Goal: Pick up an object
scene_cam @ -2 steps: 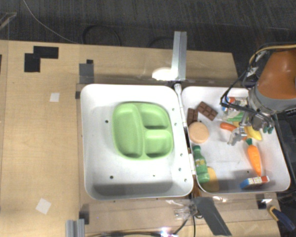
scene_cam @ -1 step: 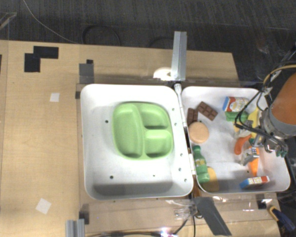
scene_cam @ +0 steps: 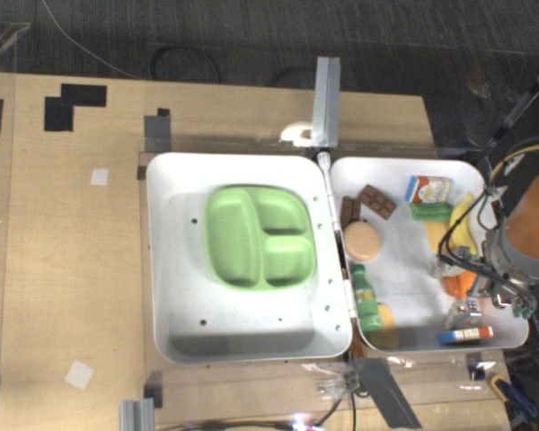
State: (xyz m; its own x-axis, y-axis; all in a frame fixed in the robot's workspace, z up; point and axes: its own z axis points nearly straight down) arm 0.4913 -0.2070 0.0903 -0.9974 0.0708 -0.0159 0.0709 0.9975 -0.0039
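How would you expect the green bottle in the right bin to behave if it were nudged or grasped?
The green bottle lies on its side, so it may roll if nudged. It looks like smooth plastic, probably light and somewhat slippery. Resting against the bin wall, it leaves little room on that side.

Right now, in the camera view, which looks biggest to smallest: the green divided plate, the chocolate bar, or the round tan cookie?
1. Green divided plate, by far.
2 and 3. Chocolate bar and round tan cookie look too alike to rank.

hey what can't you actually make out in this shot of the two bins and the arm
- Gripper: camera view, cables and wrist cover it; finger state unreadable.
- Orange item in the right bin: partly under the arm, identity unclear.
- Carton: label too small to read.
- Arm: cut off by the right edge.
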